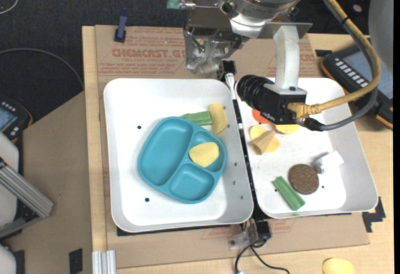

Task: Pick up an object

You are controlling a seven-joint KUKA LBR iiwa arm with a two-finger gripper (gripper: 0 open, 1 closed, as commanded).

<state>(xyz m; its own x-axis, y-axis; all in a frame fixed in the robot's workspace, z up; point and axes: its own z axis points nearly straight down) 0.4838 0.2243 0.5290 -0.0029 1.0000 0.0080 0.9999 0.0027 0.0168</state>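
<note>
The left bin (119, 141) bears a blue tray (164, 157) with a yellow piece (204, 154) in one compartment; a green stick (197, 118) and a banana (217, 118) lie at the tray's far edge; the right bin (350, 160) holds a brown disc (304, 178), a green block (288, 192) and a tan wedge (264, 140); the gripper (209, 57) hangs above the bins' far edge, grasp state impossible to tell.

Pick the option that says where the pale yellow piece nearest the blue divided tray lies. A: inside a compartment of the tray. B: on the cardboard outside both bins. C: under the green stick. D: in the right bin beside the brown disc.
A: the pale yellow piece lies inside a right-hand compartment of the blue divided tray, in the left bin.
</note>
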